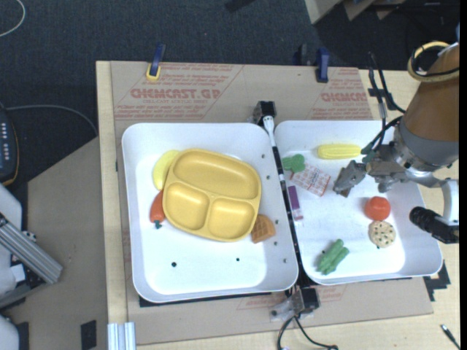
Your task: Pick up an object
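Observation:
The right bin holds a yellow corn cob, a green leafy toy, a pink-and-white packet, a purple stick, a red tomato, a speckled cookie and a green bean pod. My gripper hangs over the bin's middle, just right of the packet and below the corn. It points left and down, with nothing visibly held. The tomato lies a little to its lower right.
The left bin carries a yellow divided plate, a yellow banana and a red-orange carrot at its left side, and a brown waffle piece at its lower right. A black divider runs between the bins.

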You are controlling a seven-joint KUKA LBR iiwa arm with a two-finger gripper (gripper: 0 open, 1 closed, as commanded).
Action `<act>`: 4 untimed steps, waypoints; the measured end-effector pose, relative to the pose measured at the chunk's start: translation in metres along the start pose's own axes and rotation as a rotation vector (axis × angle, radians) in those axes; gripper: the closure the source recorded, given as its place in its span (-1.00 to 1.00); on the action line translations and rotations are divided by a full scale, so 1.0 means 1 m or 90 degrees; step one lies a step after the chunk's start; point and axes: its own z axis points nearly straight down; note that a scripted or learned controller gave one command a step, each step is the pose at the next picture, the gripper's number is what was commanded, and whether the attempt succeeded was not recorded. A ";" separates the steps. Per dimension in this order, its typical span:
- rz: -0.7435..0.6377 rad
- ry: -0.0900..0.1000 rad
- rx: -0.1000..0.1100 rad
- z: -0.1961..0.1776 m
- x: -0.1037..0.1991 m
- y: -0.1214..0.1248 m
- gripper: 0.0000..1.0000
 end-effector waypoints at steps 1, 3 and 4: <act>-0.002 -0.001 -0.008 -0.007 0.000 0.003 -1.00; -0.001 0.000 -0.004 0.107 0.005 0.014 -1.00; -0.001 -0.001 -0.006 0.116 0.006 0.014 -1.00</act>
